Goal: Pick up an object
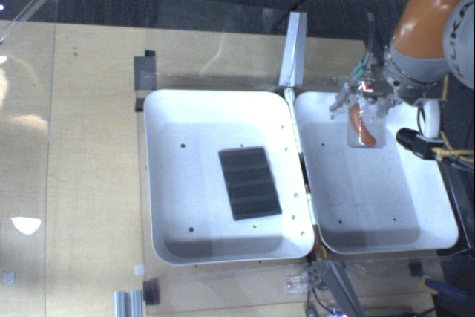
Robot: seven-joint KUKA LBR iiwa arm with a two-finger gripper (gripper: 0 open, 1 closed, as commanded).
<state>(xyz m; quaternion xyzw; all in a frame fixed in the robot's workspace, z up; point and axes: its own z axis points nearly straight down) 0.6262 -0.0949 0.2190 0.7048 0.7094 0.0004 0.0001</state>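
My gripper (361, 106) hangs over the far part of the right bin (386, 234), below the arm's orange band. A slim orange-red object (363, 128) in a clear wrapper hangs from it, its upper end between the fingers. The fingers are shut on it. A dark ribbed rectangular block (249, 182) lies flat in the middle of the left bin (171, 159), far from the gripper.
A metal divider post (293, 48) rises at the back between the two bins. A black cable end (412, 141) juts in at the right bin's right side. Wooden bench surface (74, 159) spreads to the left of the bins.
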